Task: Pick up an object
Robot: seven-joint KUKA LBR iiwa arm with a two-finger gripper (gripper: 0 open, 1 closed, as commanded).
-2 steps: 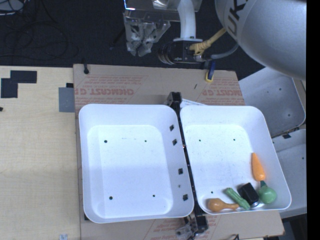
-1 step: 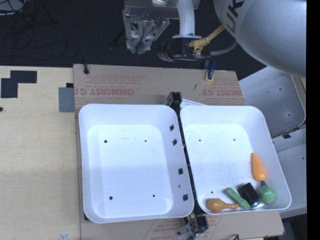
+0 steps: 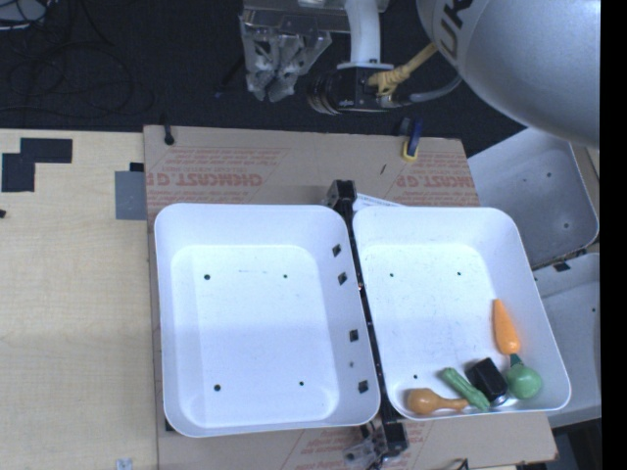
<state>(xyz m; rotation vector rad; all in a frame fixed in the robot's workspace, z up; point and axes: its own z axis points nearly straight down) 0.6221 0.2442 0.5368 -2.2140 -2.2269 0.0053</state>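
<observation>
Nothing picked yet. My gripper [image 3: 284,62] parked up high behind bins, carrying nothing (open or shut, cannot tell). Targets clustered in right bin [image 3: 431,233] near corner: orange carrot-shaped toy [image 3: 506,328], black block [image 3: 487,378], green piece [image 3: 524,381]. Whole reach and grasp left.

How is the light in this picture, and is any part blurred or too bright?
Camera view: left bin floor glares near-white, its left wall shaded; the arm is large, soft and out of focus; gripper slightly blurred against the dark background; the objects in the right bin corner are sharp enough.
</observation>
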